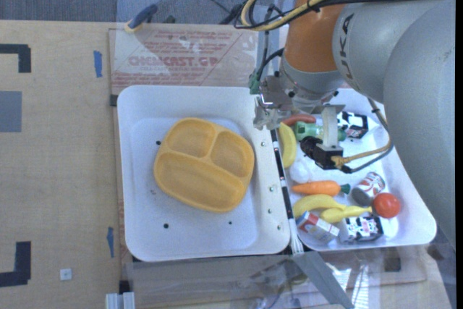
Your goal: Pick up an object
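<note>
At the near edge of the right bin I see a red-and-white can on its side, touching a black-and-white carton to its right. Just beyond them lie two bananas, yellow and curved, running left to right. A round red tomato sits at their right end. Next out is an orange carrot with a green tip pointing right, and near that tip a second can, tilted. A small white lump lies left of the carrot's far side; I can't make out what it is.

The piece closest to the claw is a lone banana. It is plain yellow, slightly bowed, and lies near-to-far along the bin's left wall. Its far end runs right up to the claw from the near side, and I can't tell whether they touch. A green toy and a red one lie just right of that end, partly hidden by the wrist. A far carton sits further right.

The claw hangs over the far left corner of this bin. I cannot tell whether it is spread or pressed together, and I see nothing gripped in it.

The left bin holds a yellow three-part plate, well left of the claw. Beyond it a clear sheet with red lettering lies on the bench.
</note>
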`<state>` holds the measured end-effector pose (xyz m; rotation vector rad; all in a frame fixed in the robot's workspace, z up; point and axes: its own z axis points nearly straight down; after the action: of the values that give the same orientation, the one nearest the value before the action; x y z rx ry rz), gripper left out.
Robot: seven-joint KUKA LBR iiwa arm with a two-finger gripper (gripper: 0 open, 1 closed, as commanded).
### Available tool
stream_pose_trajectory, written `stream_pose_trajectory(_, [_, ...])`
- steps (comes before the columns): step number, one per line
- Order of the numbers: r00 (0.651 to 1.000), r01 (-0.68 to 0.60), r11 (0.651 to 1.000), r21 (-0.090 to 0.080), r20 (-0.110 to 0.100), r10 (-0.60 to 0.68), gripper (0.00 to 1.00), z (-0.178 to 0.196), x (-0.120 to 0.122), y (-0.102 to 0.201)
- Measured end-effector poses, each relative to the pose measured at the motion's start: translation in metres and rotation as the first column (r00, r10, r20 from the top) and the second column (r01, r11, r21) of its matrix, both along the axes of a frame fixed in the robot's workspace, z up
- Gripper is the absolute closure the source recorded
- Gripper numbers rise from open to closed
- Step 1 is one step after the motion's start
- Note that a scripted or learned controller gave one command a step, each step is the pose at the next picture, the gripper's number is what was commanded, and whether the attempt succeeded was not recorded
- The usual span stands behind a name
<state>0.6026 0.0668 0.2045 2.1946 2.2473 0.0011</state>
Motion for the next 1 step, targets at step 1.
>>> stream_pose_trajectory(1, [1.0,-0.004,1.0,-0.001,0.002,0.004,1.0,0.0101,0.0007,0.0011])
